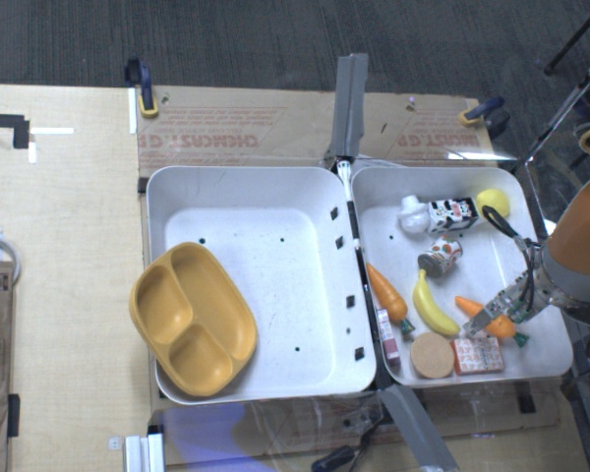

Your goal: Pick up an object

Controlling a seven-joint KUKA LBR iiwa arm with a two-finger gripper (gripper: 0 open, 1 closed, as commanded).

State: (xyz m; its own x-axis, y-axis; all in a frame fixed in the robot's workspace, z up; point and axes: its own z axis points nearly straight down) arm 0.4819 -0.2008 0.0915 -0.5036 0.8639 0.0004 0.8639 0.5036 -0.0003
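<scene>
The right bin [536, 362] holds several toy foods. My gripper [489, 320] reaches in from the right and sits low over a small orange carrot [466, 306] near the bin's front right. The carrot's ends show on either side of the gripper tip, and I cannot see whether it is held. A banana [431, 308] lies just to the left of the gripper. A tan round disc [433, 356] and a red and white packet [478, 356] lie right in front of it. A larger carrot [386, 293] lies by the bin's left wall.
At the back of the right bin are a small can [441, 256], a black and white carton [450, 213], a white lump [411, 215] and a lemon [493, 203]. The left bin [275, 234] holds a yellow divided plate [192, 320] at its front left.
</scene>
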